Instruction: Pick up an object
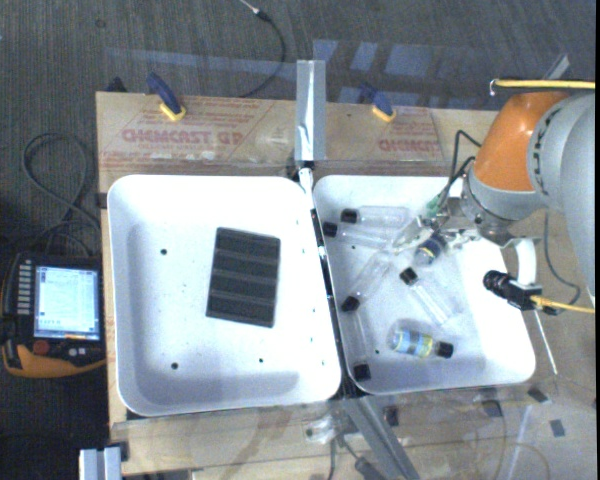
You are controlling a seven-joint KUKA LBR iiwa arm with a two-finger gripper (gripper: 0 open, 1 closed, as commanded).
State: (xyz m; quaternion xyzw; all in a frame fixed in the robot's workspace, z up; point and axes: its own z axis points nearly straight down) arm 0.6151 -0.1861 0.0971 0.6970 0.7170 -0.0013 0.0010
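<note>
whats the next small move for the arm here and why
Probably lower the gripper straight down. It sits over the upper part of the right bin, among clear tubes with dark caps, with nothing visibly between its fingers. The small bottle lies farther off near the front wall, so the tubes look like the nearer target.

one fixed camera looks down at a slant on both bins (130,268).
</note>
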